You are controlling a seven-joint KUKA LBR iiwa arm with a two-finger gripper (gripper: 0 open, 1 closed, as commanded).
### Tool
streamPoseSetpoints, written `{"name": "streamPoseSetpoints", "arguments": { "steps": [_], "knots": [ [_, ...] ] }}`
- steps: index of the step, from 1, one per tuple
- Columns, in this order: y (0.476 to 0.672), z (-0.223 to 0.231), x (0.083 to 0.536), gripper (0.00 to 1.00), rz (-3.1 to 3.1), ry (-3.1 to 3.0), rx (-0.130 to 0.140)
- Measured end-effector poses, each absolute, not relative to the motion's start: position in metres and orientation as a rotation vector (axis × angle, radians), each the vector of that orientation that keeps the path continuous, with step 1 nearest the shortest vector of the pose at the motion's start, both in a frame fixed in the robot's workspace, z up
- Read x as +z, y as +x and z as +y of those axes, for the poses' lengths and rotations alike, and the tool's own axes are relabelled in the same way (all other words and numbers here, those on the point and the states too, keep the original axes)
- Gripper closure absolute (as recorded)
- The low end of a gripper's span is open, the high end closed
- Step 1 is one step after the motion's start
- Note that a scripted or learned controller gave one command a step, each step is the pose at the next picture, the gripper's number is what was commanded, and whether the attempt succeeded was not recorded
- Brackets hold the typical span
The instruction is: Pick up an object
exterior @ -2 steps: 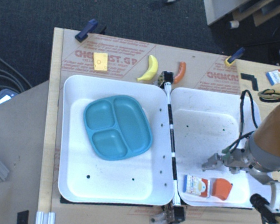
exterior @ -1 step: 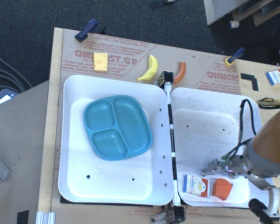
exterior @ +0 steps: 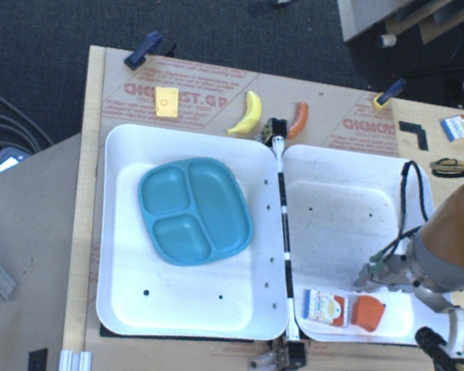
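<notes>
Camera view: cardboard (exterior: 193,98) printed partly "CH...ST.G.P"; carton (exterior: 323,308) label unreadable; jaws' state unclear

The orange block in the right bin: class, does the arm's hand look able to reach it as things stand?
Probably yes. The orange block lies uncovered in the right bin, beside a small carton, with the hand just above it in the view.
</notes>
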State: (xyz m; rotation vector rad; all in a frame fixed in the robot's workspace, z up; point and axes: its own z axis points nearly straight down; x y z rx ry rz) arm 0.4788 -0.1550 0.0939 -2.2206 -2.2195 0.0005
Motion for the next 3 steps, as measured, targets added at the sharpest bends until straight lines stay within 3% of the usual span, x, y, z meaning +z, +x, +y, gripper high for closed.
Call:
{"name": "streamPoseSetpoints", "arguments": {
  "steps": [1, 2, 3],
  "knots": [
    [0.4788, -0.155, 0.0939, 0.0, -2.219, -2.221, 0.0],
    [0.479, -0.1549, 0.1036, 1.0, -2.22, -2.221, 0.0],
    [0.4789, -0.1548, 0.1034, 0.0, -2.219, -2.221, 0.0]
  ]
}}
